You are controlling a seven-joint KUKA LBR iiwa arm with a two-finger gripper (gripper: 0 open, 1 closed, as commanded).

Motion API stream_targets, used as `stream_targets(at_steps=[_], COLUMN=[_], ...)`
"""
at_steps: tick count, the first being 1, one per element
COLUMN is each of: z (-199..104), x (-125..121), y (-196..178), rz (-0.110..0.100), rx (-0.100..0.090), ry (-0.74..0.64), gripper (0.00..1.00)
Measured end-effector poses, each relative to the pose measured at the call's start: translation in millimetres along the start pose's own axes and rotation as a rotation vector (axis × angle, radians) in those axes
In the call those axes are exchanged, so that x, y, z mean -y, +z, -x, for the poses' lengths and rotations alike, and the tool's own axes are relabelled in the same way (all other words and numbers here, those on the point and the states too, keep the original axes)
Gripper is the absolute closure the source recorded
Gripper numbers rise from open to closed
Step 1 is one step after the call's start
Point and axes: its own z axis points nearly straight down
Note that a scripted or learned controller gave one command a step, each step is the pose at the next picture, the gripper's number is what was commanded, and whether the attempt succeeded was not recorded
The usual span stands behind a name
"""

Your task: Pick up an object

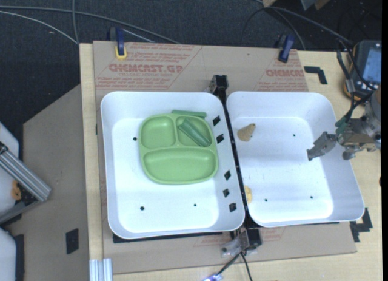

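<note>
Two white bins side by side on the surface (91,152). Left bin (121,207) holds a green divided plate (177,150) with a green utensil-like piece (195,131) lying in its upper right compartment. Right bin (339,189) has a small tan object (245,132) near its upper left corner, close to the divider (a second tan bit (248,195) sits at the left wall lower down). Gripper (319,147) hovers over the right bin's right side, well apart from the tan object; cannot tell how it is set.

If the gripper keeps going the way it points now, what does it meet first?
The gripper points leftward and down over the right bin. It would probably meet that bin's bare floor first; the tan object lies further left, though depth is unclear.
</note>
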Motion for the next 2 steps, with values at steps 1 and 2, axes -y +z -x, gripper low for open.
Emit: stream_targets(at_steps=[1, 2], z=[-0.3, -6.5], x=[-2.2, 3.0], y=[-5.1, 40.8], rz=[0.011, 0.006], rx=[0.003, 0.001], ry=[-0.003, -0.003], gripper=[0.00, 0.00])
